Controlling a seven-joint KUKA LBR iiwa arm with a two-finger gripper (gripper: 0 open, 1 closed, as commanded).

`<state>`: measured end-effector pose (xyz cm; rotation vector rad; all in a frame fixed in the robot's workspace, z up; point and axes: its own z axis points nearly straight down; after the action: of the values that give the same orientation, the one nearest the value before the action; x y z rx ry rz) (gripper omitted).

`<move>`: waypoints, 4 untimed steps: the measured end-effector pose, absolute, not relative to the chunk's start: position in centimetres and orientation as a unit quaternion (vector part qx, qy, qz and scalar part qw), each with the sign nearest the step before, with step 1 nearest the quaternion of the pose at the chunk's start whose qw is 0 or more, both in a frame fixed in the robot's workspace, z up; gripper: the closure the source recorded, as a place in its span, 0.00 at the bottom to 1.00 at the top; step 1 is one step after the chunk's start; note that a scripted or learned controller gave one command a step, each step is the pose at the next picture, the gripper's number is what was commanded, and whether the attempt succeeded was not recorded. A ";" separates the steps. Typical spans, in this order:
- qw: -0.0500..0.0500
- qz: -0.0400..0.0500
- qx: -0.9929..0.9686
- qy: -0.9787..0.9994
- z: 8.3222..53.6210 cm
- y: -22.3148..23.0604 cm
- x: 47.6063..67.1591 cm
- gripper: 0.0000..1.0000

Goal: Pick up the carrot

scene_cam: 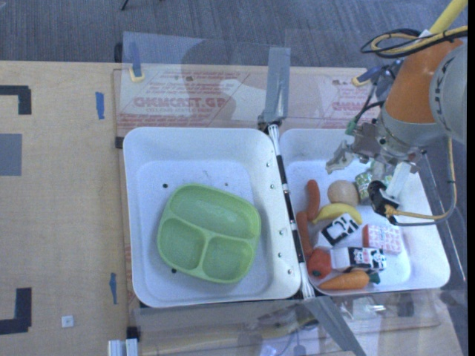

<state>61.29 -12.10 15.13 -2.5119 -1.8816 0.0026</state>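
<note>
The carrot [345, 279] is orange with a green top at its right end. It lies flat along the front wall of the right bin [434, 269], beside a red tomato [320, 262]. My gripper [371, 165] hangs over the back part of that bin, below the orange band of the arm. It is well behind the carrot, with the pile of food items between them. Nothing is seen held in it.
The right bin also holds a red sausage [313, 195], a tan egg-shaped item [342, 192], a banana [338, 213], a black-and-white tagged block [340, 231], a pink box [384, 237] and a small printed box [364, 258]. A green divided plate [209, 232] lies in the left bin [148, 154].
</note>
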 end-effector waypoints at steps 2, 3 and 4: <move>0.000 -0.001 -0.716 -0.698 8.6 -13.2 57.8 0.00; -0.001 -0.001 -0.860 -0.511 8.6 -13.9 59.8 0.00; 0.002 0.001 -0.885 -0.466 11.3 -14.7 56.5 0.00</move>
<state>56.51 -14.73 11.26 -2.7757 -1.4631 0.0043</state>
